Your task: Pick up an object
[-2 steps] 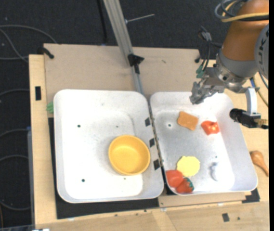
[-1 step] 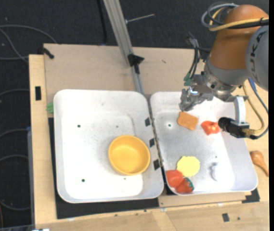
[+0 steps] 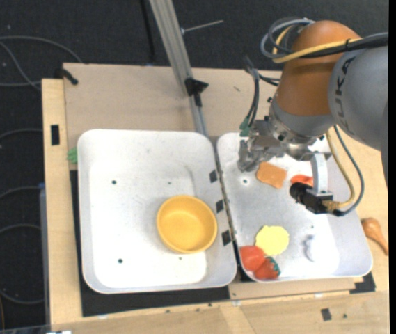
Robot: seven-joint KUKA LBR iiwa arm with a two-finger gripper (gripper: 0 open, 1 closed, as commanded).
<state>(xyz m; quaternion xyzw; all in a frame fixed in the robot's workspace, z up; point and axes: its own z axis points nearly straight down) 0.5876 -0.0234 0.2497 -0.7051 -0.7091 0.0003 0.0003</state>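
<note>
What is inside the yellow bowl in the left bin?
The yellow bowl in the left bin shows only its own yellow inner surface; no object lies in it. The bin floor under it is covered.

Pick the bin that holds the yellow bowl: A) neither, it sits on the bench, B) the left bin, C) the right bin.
B: the yellow bowl sits inside the left bin, near the wall it shares with the right bin.

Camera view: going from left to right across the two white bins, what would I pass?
Yellow bowl → red strawberry-like piece → pale yellow round piece → small grey piece.
</note>
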